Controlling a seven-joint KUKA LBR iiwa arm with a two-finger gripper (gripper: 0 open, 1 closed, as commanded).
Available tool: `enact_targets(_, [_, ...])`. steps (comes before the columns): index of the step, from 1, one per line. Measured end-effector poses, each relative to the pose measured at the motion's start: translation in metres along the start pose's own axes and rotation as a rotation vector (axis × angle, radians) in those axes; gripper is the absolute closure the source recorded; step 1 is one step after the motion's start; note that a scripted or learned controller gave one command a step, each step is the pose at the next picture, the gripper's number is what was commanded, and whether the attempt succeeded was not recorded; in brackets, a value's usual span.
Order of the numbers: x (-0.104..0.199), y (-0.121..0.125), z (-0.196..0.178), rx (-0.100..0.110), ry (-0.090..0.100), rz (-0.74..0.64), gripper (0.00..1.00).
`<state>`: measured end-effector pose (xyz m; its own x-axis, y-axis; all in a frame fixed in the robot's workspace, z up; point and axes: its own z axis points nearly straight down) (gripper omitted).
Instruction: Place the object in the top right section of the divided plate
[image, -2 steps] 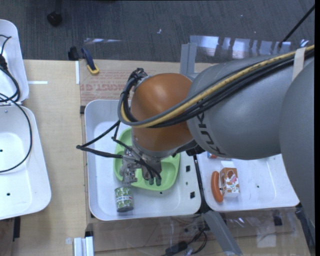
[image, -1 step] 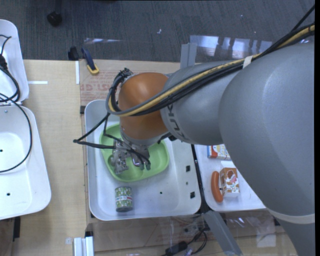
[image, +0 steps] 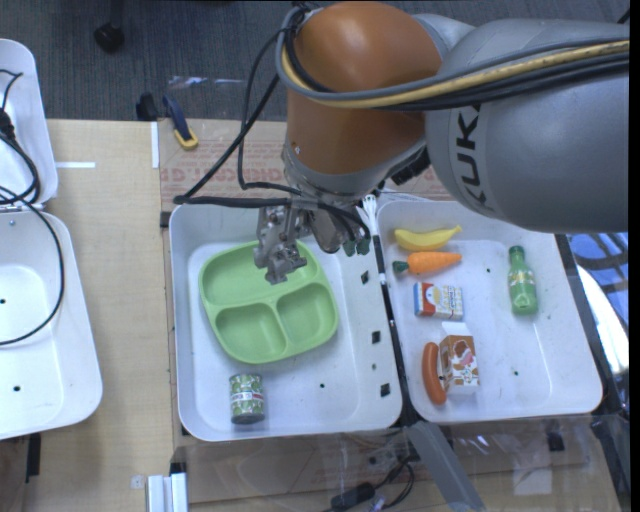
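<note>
The gripper (image: 283, 252) hung over the green divided plate (image: 268, 305) at frame centre, its grip state and any held object indiscernible, so I judged it should settle squarely above the plate's upper-right section before releasing.

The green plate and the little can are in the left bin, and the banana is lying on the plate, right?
Not quite. The camera view shows the banana in the right bin, beside the carrot. The green plate and the little can are in the left bin.
</note>
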<state>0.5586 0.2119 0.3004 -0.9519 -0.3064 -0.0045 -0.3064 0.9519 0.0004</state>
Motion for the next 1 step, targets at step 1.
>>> enact_targets(1, [0.0397, 0.0279, 0.0974, 0.000, 0.005, -0.113, 1.00])
